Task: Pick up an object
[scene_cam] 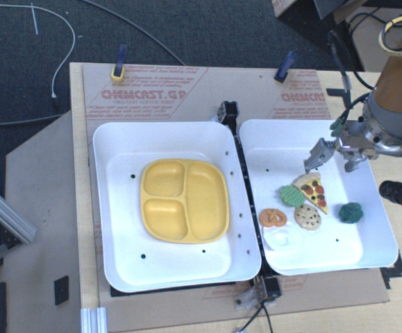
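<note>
My gripper (pixel 334 156) hangs over the upper part of the right bin (pixel 374 252), right side of frame. Fingers splayed apart, nothing between them. One finger (pixel 316 155) angles down-left, the other sits near the wrist.

Just below-left of the fingertip lies the pizza slice (pixel 313 189), not touched. Its long axis runs diagonal, upper left to lower right; which end is the tip is too small to tell.

Touching its left edge: green leafy piece (pixel 291 195). Below it the cookie (pixel 307 217), round, no clear axis. Left of the cookie the pretzel (pixel 273 218), and under that a pale white item (pixel 277 239), hard to read against the bin floor. Dark green broccoli-like lump (pixel 350 212) sits apart, toward the bin's right wall.

Left bin (pixel 117 255) holds a yellow divided plate (pixel 185 200), three compartments, centre-left of frame, slightly rotated.
</note>
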`<state>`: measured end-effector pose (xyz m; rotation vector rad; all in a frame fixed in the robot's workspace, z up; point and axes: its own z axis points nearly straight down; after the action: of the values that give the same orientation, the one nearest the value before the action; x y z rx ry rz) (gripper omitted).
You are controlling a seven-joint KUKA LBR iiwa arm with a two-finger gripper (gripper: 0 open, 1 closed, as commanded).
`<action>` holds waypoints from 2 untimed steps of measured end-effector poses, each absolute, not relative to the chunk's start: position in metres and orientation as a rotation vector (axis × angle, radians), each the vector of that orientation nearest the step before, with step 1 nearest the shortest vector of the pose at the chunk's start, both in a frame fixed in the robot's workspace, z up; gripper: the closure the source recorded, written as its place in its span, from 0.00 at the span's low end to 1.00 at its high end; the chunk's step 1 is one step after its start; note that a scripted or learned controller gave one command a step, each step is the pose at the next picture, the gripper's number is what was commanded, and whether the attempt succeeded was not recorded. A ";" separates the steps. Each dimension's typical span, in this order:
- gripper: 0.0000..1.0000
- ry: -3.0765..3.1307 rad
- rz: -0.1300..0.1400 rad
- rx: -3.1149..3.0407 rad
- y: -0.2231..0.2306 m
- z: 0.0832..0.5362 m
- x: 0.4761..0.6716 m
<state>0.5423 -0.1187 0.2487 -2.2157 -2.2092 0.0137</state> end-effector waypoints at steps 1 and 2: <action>0.00 -2.220 0.001 -2.220 -0.119 0.256 0.545; 0.00 -2.217 0.004 -2.219 -0.123 0.200 0.536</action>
<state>0.5363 -0.1232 0.2001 -2.2185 -2.2170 0.0041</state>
